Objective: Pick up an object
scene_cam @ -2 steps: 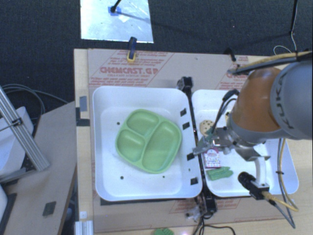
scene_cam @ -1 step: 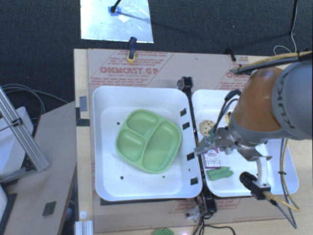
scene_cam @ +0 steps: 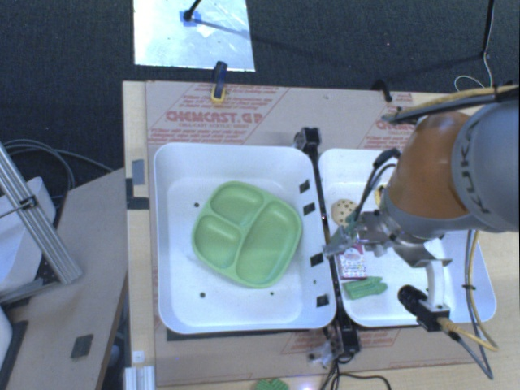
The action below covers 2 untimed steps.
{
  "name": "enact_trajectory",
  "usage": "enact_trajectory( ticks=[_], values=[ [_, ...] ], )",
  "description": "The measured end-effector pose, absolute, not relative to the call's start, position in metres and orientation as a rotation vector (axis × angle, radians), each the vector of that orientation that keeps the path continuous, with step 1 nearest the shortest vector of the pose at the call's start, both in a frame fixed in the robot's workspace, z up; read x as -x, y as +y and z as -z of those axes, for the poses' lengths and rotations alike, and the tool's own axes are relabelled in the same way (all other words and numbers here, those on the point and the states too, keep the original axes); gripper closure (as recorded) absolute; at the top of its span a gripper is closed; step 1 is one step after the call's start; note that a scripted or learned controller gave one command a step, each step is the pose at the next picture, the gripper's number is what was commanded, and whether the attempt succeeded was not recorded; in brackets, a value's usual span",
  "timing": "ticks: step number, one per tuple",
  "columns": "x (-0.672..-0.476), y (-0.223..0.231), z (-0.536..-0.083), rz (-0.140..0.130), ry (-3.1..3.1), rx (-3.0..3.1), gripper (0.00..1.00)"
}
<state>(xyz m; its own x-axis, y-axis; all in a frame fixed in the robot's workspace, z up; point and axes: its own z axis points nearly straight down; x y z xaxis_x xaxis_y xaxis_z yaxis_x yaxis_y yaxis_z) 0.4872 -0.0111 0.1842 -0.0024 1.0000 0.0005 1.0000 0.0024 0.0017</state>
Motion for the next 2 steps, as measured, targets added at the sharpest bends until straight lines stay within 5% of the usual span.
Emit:
enact_trajectory(
  ticks=[2],
  values=[
    [-0.4871, -0.0111, -0.1842, -0.002, 2.224, -2.218, 0.0]
  ],
)
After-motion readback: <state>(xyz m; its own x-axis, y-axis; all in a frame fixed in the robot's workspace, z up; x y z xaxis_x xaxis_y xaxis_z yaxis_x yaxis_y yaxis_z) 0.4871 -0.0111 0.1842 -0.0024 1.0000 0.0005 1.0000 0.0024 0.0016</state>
